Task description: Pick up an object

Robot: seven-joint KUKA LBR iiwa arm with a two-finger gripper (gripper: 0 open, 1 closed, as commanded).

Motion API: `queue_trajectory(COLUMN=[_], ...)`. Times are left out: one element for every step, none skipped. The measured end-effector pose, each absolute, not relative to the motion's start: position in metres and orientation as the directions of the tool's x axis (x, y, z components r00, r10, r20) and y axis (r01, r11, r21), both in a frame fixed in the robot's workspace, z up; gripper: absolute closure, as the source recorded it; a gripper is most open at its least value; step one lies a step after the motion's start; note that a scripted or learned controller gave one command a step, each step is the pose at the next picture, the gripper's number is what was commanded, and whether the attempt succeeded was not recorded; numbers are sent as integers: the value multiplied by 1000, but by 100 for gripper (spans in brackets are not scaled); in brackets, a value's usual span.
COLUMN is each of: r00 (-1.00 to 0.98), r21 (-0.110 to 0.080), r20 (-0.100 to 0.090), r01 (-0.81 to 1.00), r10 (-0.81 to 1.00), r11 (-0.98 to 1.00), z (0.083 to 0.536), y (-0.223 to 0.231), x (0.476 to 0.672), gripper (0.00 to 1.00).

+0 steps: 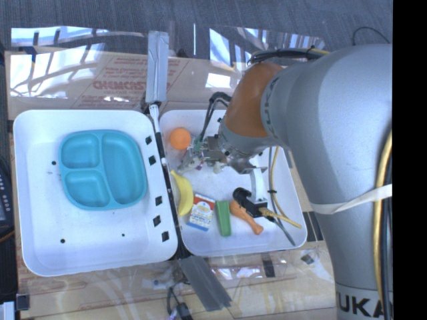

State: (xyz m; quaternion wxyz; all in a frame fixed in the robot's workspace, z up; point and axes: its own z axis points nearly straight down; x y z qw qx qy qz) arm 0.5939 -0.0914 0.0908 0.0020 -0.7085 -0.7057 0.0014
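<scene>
We see the grey arm (333, 132) reaching in from the right and covering much of the right bin (293, 235), with its tool (195, 157) low over that bin's upper left part. From this slant we cannot tell whether the tool is spread or pressed together, and nothing shows pinched in it. The orange ball (179, 139) sits just beside the tool, up and to the left, near the bin's back wall. Below the tool, a banana (183, 193) lies along the bin's left wall. A small printed box (200, 214) lies against the banana's lower end. Just right of the box there is a green stick (223, 219) and then an orange carrot-shaped piece (245, 219), all crowded along the front. In the left bin (40, 245) a teal divided plate (103, 169) lies alone, well apart from the tool. A sheet of cardboard (100, 79) lies on the tabletop behind both bins.
</scene>
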Motion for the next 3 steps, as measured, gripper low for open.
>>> queue_trajectory(r00=[57,53,159], r21=[-37,-43,1], r20=[2,1,0], r01=[998,998,987], r10=[998,999,987], r11=[-57,-53,-159], z=[86,95,193], y=[-105,-105,-85], x=[649,648,657], gripper=[0,100,100])
